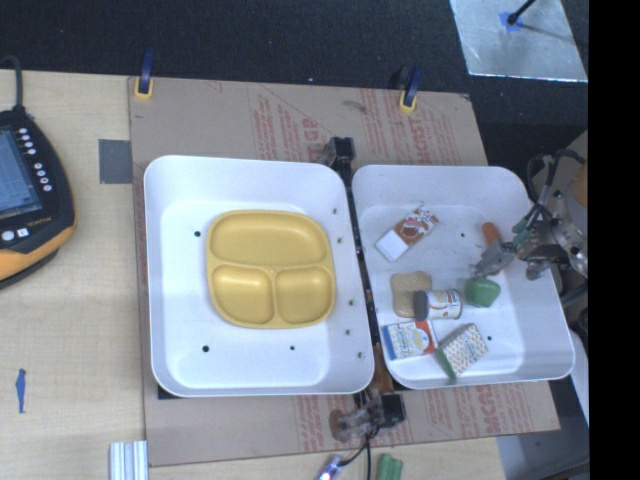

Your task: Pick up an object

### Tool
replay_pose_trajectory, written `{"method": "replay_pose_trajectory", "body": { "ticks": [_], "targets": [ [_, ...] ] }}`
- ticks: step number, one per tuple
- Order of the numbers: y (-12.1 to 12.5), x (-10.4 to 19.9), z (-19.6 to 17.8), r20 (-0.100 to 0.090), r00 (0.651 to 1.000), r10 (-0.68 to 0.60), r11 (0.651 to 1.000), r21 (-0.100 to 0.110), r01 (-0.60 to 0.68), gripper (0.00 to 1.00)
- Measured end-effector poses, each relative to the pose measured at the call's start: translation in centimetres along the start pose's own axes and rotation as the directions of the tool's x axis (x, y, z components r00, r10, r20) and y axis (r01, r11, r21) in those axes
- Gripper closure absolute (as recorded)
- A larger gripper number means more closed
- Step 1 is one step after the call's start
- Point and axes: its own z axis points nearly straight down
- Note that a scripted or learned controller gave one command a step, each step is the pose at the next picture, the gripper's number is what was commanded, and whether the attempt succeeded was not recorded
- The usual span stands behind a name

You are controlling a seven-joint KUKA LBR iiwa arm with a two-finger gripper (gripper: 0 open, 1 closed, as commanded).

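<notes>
While my gripper hangs low over the right bin, its state beyond my telling, a green object lies just beside it, near a small bottle.

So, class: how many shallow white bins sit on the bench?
2. The left bin holds a yellow divided plate; the right bin sits beside it and holds the small objects, with the gripper reaching in from the right.
</notes>
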Motion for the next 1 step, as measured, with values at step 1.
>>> {"method": "replay_pose_trajectory", "body": {
  "ticks": [1],
  "targets": [
    [1.17,6.95,10.40,0.001,1.000,-0.003,1.000,-0.003,0.003,0.00]
  ]
}}
